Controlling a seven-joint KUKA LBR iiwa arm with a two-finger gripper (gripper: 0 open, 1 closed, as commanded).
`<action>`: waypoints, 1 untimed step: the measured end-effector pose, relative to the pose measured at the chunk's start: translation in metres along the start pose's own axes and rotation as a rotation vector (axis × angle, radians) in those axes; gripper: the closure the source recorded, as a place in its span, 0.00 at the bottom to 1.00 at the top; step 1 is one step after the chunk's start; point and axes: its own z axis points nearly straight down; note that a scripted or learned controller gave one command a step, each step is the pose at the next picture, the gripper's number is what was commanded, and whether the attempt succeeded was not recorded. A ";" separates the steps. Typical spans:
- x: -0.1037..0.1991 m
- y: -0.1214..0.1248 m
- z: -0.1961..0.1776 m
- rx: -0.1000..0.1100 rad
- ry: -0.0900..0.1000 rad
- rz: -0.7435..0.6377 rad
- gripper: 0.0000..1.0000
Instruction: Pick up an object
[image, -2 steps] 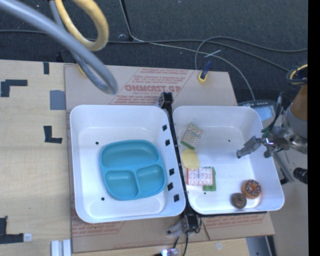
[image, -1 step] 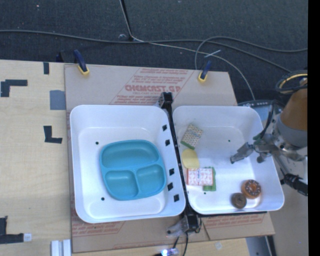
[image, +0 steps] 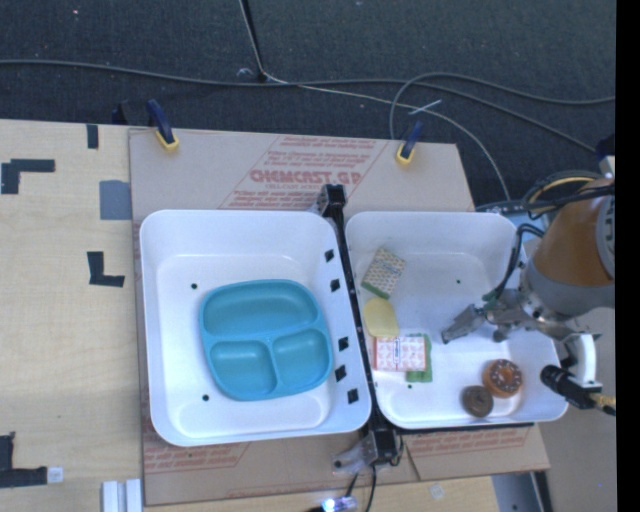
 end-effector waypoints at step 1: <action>0.000 0.001 -0.013 -0.004 0.000 -0.001 1.00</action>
